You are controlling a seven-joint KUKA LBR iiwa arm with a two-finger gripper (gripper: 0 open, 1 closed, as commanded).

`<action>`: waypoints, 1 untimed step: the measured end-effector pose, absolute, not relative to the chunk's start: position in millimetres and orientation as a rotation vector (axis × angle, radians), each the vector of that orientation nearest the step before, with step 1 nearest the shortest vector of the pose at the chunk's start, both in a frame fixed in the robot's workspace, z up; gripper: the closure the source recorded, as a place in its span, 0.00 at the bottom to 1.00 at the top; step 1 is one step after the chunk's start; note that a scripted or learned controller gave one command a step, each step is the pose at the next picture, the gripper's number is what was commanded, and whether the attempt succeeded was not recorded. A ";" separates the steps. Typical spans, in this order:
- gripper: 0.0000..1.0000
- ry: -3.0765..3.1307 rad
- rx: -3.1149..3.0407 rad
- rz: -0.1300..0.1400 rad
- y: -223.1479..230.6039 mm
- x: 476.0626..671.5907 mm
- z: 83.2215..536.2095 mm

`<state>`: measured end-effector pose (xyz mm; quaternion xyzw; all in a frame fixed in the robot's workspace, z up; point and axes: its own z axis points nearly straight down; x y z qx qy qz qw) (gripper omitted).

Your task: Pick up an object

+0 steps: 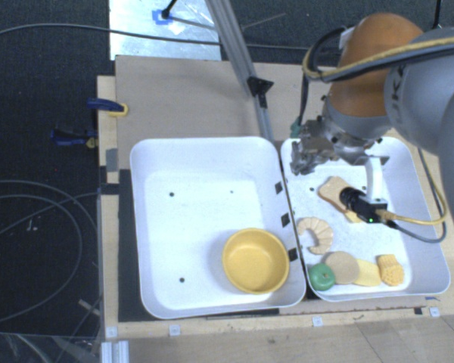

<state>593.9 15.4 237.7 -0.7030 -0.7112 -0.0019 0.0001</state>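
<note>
My gripper [304,159] hangs low over the far left corner of the right bin [427,225], under the orange wrist band. Nothing shows in its grasp. Just to its right and nearer lies a tan bread slice [334,190]. A croissant [316,234] rests further toward the front by the bin's left wall. Along the front edge sit a green round piece [321,278], a tan disc [342,266], a pale yellow wedge [368,275] and a small waffle-like square [391,270]. A yellow bowl [255,260] stands in the left bin [181,203] at its front right.
A black cylinder with a green light [361,203] and a yellow cable [416,221] hangs from the arm over the bread slice. A grey tripod leg [238,44] slants down to the bench behind the bins. A blue clamp [106,107] grips the bench's left edge.
</note>
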 end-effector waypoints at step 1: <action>1.00 -2.234 -2.209 -0.006 66.6 600.3 240.3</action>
